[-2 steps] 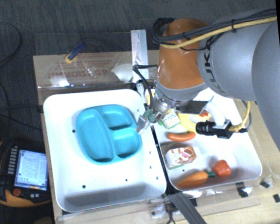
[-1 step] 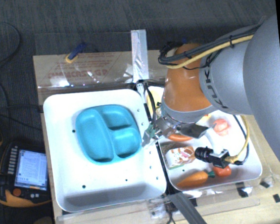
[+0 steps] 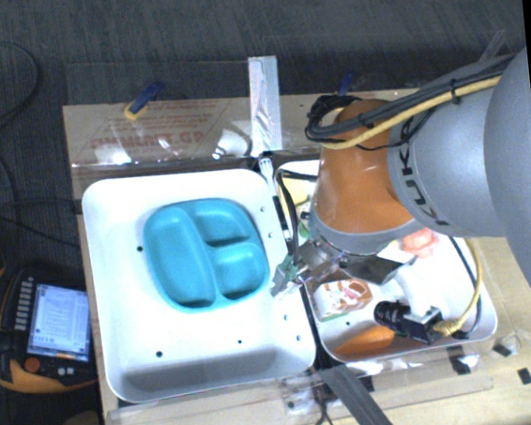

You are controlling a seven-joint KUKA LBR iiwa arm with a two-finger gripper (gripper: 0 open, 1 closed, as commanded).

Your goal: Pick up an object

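**Arm low over the right bin**

Reaching in from the right, grey with orange band, gripper (image 3: 295, 272) down at the divider between the two white bins. Fingers' state – cannot tell, hidden under the wrist. Left bin (image 3: 130, 362): a blue divided tray (image 3: 204, 251), lying flat. Right bin (image 3: 480, 326): a packet with red print (image 3: 342, 297), an orange object (image 3: 364, 341), a pinkish item (image 3: 421, 241) – all partly covered by the arm.

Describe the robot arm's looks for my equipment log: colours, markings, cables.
The arm is bulky and rounded, with a smooth grey shell and a wide orange band above the wrist. Part of dark block lettering, "KU", shows on the grey shell. A bundle of black cables with one yellow cable runs along its top. The hand below the band is metal-grey and partly hidden.
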